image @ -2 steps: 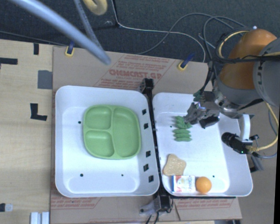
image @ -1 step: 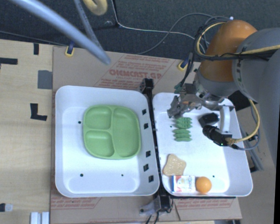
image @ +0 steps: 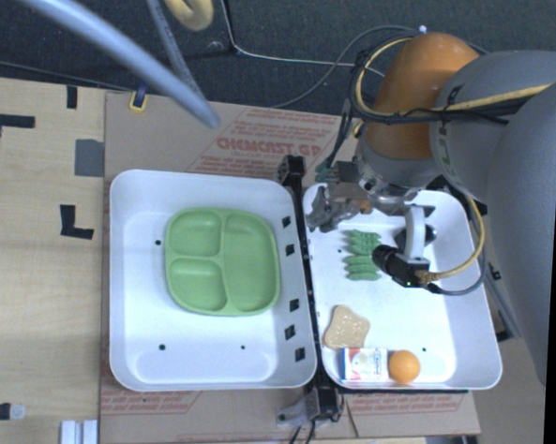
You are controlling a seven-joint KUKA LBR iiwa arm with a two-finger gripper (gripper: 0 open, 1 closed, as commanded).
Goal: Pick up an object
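- Green ridged plastic vegetable piece [image: 360, 254] lies in the far part of the right white bin [image: 467, 359], its long axis running far to near.
- I see the grey two-finger gripper [image: 330, 208] just far-left of it, nothing visibly held.
- I cannot tell how the gripper is set.
- I judge a short shift right and nearer is needed.

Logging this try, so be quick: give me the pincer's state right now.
Pincer: low over the right bin, near its upper left corner beside the green pea pods; whether it is open or shut cannot be told.
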